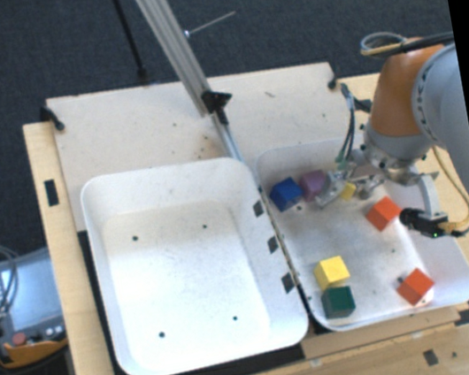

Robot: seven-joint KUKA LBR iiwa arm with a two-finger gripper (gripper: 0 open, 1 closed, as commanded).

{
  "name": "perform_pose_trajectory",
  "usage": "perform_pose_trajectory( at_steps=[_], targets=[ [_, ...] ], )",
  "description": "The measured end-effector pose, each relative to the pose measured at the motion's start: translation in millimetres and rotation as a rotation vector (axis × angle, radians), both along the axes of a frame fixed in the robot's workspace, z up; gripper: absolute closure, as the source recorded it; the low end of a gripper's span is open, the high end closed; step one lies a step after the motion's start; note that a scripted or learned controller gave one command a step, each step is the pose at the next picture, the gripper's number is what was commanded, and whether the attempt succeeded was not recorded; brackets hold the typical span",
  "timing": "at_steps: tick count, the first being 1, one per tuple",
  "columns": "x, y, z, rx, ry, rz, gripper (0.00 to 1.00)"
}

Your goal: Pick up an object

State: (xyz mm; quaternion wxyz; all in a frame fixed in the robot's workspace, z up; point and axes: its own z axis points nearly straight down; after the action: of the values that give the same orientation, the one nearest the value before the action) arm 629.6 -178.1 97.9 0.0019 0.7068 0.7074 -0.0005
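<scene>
Nearest you, at the front of the right bin [456, 296], sit a green cube [337, 301] touching a yellow cube [331, 271] just behind it, and an orange block [415, 286] off toward the front right corner. A second orange block [383, 213] lies mid-bin, further back. The left bin [101, 196] carries no blocks.

Further back, along the rear of the right bin, you find a blue cube [285, 194] and a purple block [314, 182] just beside it. The gripper [342, 188] is down at this row, close by the purple block, with a small yellow piece [348, 192] at its tip.

Pincer state: you cannot tell how wide it stands or whether it has anything; the tip is too small and cluttered.

Judged step: approach or grasp attempt at the rear row, no lift yet. Next move calls for a clean closure on one block, then a straight lift clear of the blue and purple neighbours
</scene>
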Motion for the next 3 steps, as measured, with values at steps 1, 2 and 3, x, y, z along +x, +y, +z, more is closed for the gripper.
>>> perform_pose_trajectory(
  at_steps=[1, 2, 3],
  targets=[
    [1.4, -0.8, 13.4, 0.001, -0.004, -0.001, 1.00],
    [9.9, 5.0, 72.0, 0.002, -0.006, 0.004, 1.00],
    [10.7, 0.2, 116.8, 0.001, -0.005, 0.005, 1.00]
  ],
)
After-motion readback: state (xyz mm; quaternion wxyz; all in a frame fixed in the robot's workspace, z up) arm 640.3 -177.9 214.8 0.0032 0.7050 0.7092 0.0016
